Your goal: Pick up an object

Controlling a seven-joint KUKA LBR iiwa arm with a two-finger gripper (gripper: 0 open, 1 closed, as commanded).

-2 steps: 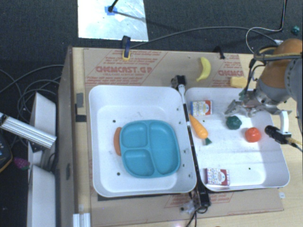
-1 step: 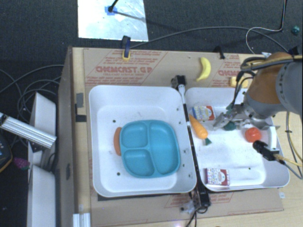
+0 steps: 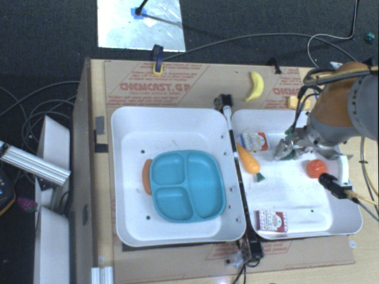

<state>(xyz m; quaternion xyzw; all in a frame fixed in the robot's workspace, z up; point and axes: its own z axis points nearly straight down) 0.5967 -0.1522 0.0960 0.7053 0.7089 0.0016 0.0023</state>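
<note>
Claw (image 3: 286, 151) low inside the right bin (image 3: 296, 226), grip state impossible to tell. Nearest: red tomato (image 3: 315, 167) just right of claw. Carrot (image 3: 249, 158) left of claw, long axis slanting away toward lower right. Small carton (image 3: 254, 141) up-left.

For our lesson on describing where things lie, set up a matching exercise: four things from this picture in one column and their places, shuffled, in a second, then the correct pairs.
Things:
1. blue plate
2. banana
3. carrot
4. tomato

Places:
A. on the cardboard behind the bins
B. in the right bin, beside the divider between the bins
C. in the middle of the left bin
D. in the right bin, near the arm

Pairs: 1-C, 2-A, 3-B, 4-D
</note>
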